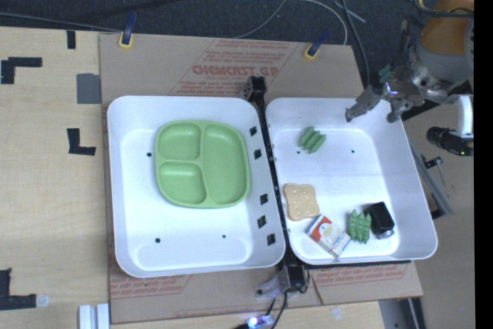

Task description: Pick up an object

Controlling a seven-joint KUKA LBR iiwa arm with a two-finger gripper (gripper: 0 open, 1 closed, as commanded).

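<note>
Objects for picking are all found in the right bin (400, 166): a small green ridged piece (311, 139) in the far part, a slice of toast (300, 201) toward the near left, a little red-and-white carton (329, 236) just near of the toast, and a green leafy bit (358, 226) touching a black block (378, 219) in the near right corner. The left bin (123, 189) is taken up by a green divided plate (202, 163), which isn't really grab material.

Step-wise, this looks like the approach stage, so nothing has been picked yet. The gripper (374, 107) is seen at the far right edge of the right bin, about over its rim, with the two fingers spread well apart and nothing between them. Nothing appears to be touched by it either, though its height above the rim can't be judged from this angle.

For the next move, a target has to be settled on, and the green ridged piece is probably the easiest bet since it's nearest to the gripper and sits well apart from everything else. The open fingers would need to be brought left and down so the piece is straddled, then closed. The near corner cluster is packed tight, so a clean grab there seems less likely.
</note>
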